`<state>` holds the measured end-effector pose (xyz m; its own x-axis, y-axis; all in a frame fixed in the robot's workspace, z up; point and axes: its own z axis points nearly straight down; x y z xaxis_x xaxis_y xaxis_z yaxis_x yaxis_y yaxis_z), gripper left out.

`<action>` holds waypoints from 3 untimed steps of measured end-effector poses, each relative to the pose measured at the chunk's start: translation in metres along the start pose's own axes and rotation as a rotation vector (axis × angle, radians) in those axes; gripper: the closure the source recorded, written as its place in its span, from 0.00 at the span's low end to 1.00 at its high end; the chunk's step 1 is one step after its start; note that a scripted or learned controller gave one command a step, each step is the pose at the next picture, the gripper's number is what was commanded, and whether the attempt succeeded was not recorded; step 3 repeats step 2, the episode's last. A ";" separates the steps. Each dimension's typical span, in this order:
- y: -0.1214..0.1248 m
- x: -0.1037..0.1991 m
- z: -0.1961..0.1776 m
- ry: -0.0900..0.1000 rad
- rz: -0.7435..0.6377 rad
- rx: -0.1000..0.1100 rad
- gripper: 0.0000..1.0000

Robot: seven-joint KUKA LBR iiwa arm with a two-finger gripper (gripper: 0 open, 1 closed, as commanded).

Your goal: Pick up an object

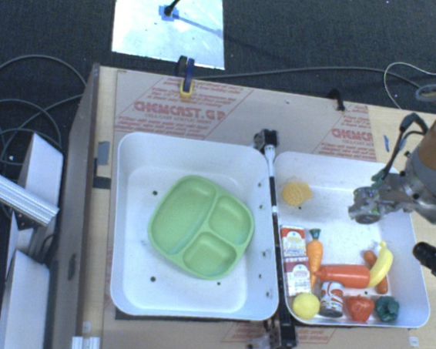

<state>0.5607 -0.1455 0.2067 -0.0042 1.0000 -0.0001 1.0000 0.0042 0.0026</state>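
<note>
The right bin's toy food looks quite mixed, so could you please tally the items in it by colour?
Yellow: 3, the round piece, banana and lemon
Orange: 1, the carrot
Red or red-labelled: 5, the carton, bottle, can, tomato-like piece and a small piece by the banana
Green: 1, the broccoli
Total: 10

Red lettering reading "CHEMCAST GP" runs across the clear protective sheet (181, 100) covering the bench at the far left, beyond the left bin. The same red wording repeats at a slant on the far right of the sheet, too angled to read in full. A red-and-white carton (294, 259) in the right bin carries a printed label too small to make out.
</note>
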 end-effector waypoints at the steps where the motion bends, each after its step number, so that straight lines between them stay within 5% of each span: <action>1: 0.041 0.019 -0.009 0.000 0.000 0.000 1.00; 2: 0.010 0.096 -0.023 0.002 -0.002 0.000 1.00; 3: 0.010 0.096 -0.023 0.002 -0.002 0.000 1.00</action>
